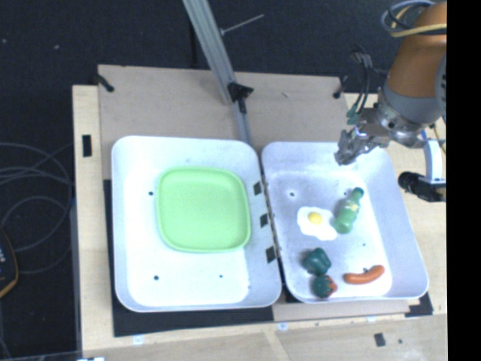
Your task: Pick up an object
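Observation:
The right bin (293, 164) holds a small green bottle (347, 212), a fried egg toy (316, 222), a green pepper (316, 259), a dark red-and-green item (324, 285) and a red sausage (364, 275). My gripper (348, 152) hangs over the bin's far right corner, above and behind the bottle, apart from every object. Nothing shows between its fingers. The left bin (135, 164) bears a light green square plate (203, 209).
A grey metal pole (214, 47) slants from the top of the view down to the gap between the bins. Black clips (264, 220) join the bins at their shared edge. The wooden bench (165, 104) surrounds both bins.

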